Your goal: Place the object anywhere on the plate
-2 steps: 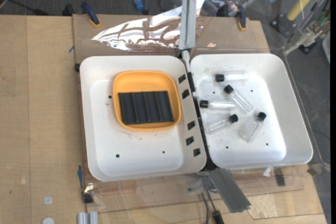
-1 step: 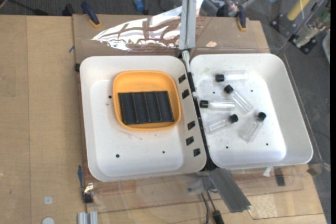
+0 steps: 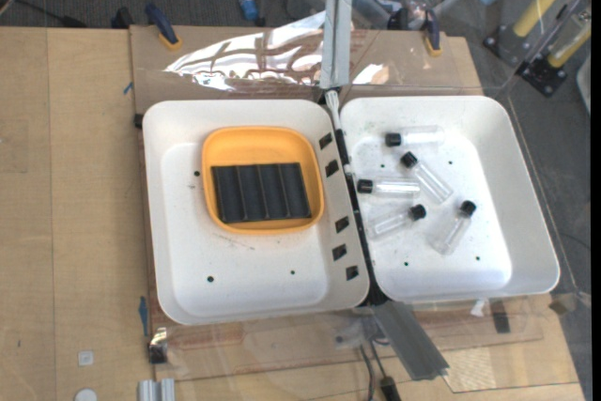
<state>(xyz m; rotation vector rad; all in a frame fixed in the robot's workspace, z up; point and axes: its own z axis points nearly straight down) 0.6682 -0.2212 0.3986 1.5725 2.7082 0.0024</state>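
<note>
Camera view puts five clear vials [image 3: 418, 188] loose in the right bin [image 3: 526, 230], and the yellow plate [image 3: 263, 144] waits left. Gripper state: I cannot tell. I judge that picking one vial comes first.

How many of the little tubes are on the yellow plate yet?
None yet. The yellow plate in the left bin carries a black ridged rack. All five clear vials with black caps lie loose in the right bin. Picking one up and placing it is all still to do.

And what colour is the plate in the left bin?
Orange: the plate, holding a black ridged insert, shows best in the camera view.
</note>
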